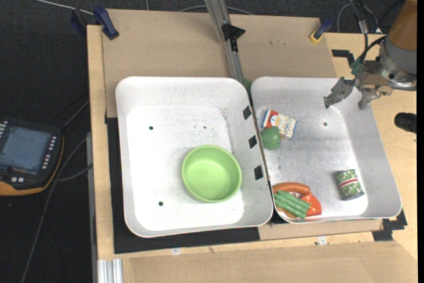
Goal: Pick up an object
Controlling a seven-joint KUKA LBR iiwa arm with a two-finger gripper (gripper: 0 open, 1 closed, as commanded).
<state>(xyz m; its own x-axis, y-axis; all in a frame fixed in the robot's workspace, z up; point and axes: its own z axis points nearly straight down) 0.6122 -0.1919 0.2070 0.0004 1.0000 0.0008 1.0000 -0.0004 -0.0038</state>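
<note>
1. Far left, off the tabletop (172, 43): a handheld control pendant (26, 156) with a lit screen, lying on dark floor.
2. Left bin (142, 99): holds a light green bowl (211, 173), upright, toward the near right corner.
3. Right bin (371, 142): along its left wall, a small white printed packet (278, 122) touching a green ball (270, 138); in the near left corner, an orange-and-green toy (297, 201); near the right wall, a small green can (348, 184), well apart from the rest.
4. Far right: gripper (350, 95) poised over the right bin's far right corner, fingers spread open, nothing between them.
</note>
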